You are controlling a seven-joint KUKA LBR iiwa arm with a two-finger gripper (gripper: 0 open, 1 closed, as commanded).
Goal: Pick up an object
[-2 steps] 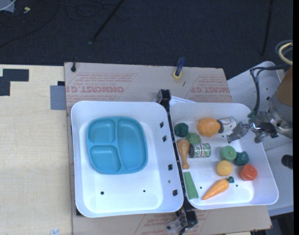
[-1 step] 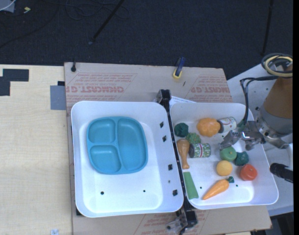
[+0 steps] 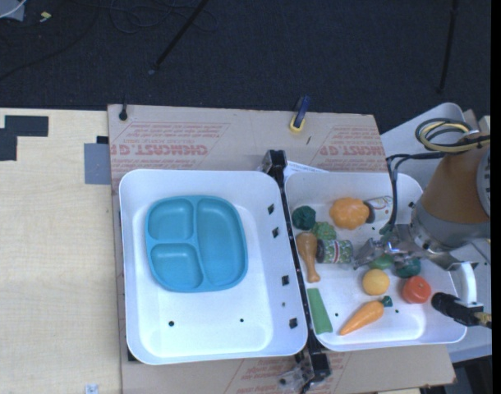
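Note:
The right bin [image 3: 415, 335] holds several toy foods. An orange fruit [image 3: 349, 213] and a dark green piece [image 3: 304, 217] lie at the back. A brown drumstick [image 3: 308, 257] and a green can [image 3: 334, 249] lie near the divider. A yellow lemon [image 3: 375, 282], a red tomato [image 3: 415, 289], a carrot [image 3: 361, 317] and a flat green bar [image 3: 319, 310] lie toward the front. My gripper [image 3: 382, 253] is low in the bin's middle, right of the can and just above the lemon, over a small green item [image 3: 397, 263] that it partly hides.
The left bin [image 3: 144, 318] holds a blue divided plate [image 3: 195, 243]. The arm's orange band [image 3: 452, 191] and cables [image 3: 443, 131] hang over the right bin's right edge. A black clip [image 3: 275, 161] sits where the bins meet at the back.

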